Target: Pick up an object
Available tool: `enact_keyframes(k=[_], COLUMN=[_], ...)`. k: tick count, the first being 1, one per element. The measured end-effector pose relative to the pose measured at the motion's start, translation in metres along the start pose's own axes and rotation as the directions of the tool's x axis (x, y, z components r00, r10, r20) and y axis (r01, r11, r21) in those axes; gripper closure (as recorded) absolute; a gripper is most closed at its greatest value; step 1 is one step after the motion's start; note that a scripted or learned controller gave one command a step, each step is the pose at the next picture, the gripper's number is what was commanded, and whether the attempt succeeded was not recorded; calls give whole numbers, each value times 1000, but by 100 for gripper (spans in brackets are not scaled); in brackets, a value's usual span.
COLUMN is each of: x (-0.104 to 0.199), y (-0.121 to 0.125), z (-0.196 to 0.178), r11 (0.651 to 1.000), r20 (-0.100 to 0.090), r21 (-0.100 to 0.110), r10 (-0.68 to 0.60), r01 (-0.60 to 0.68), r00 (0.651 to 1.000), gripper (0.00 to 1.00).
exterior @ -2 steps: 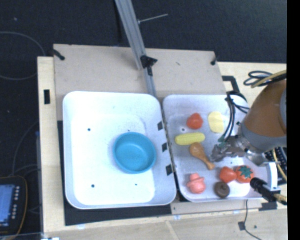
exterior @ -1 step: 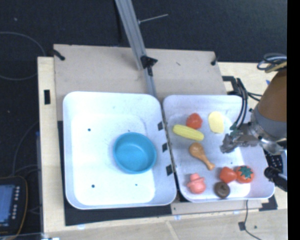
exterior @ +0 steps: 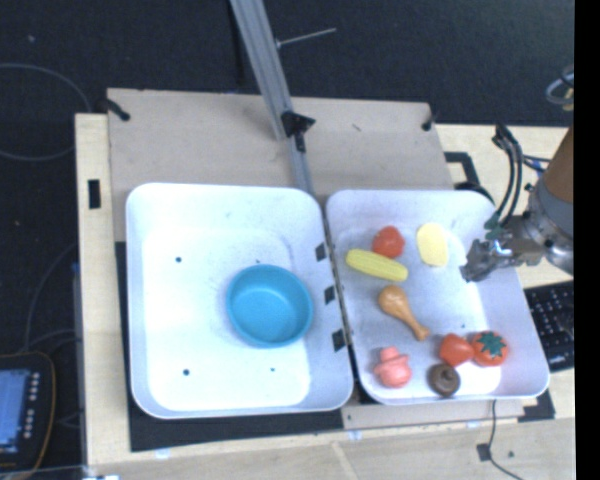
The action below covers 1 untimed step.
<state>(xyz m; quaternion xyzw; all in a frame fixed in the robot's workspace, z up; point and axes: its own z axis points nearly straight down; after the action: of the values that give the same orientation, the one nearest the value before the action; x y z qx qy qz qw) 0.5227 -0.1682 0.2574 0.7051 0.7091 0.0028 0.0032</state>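
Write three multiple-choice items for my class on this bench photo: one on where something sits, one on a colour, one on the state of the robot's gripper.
1. Where is the bowl?
A. In the left bin
B. In the right bin
C. On the bench outside the bins

2. What colour is the bowl?
A. Red
B. Blue
C. Yellow

3. What is the gripper doing?
A. Lifting the corn cob
B. Resting inside the bowl
C. Hovering at the right bin's right edge, holding nothing that can be seen

Answers:
1. A, since the bowl sits alone on the floor of the left bin.
2. B, since it is light blue all over, unlike the yellow corn cob in the right bin.
3. C, since the gripper is by that bin's right rim, apart from the toys, with nothing seen between its tips.
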Motion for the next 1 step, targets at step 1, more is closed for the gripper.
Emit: enact_keyframes(k=[1], x=[-1], y=[2], z=[-44], r11=[1000], r20=[0], r21=[1], r10=[-2], r01=[2], r00=[1000], gripper=[100])
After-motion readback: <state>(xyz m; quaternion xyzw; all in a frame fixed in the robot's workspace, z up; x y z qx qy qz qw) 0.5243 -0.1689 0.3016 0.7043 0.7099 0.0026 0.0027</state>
